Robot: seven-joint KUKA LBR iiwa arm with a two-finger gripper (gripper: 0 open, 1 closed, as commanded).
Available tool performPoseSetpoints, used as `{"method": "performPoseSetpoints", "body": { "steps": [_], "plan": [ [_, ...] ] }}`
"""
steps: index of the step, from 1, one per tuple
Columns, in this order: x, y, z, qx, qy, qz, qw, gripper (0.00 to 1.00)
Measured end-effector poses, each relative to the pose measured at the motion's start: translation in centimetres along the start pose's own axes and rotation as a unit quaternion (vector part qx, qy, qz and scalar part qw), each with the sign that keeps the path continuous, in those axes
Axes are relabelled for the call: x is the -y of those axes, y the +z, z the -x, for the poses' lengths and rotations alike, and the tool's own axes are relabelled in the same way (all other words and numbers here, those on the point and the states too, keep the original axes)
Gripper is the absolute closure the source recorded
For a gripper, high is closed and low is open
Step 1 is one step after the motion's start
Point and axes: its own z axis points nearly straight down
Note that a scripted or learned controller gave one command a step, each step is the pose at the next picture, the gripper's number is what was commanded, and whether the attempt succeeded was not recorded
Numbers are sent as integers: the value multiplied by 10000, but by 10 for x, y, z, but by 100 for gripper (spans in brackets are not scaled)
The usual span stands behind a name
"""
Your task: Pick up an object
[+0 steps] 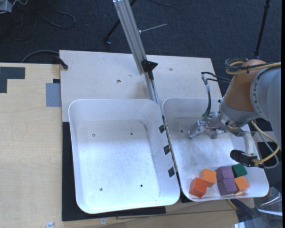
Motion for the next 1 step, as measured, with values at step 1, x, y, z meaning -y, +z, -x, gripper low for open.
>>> {"method": "performPoseSetpoints", "body": {
  "steps": [1],
  "plan": [
    [-35,0,16,4,-3,6,10000,0]
  ]
}}
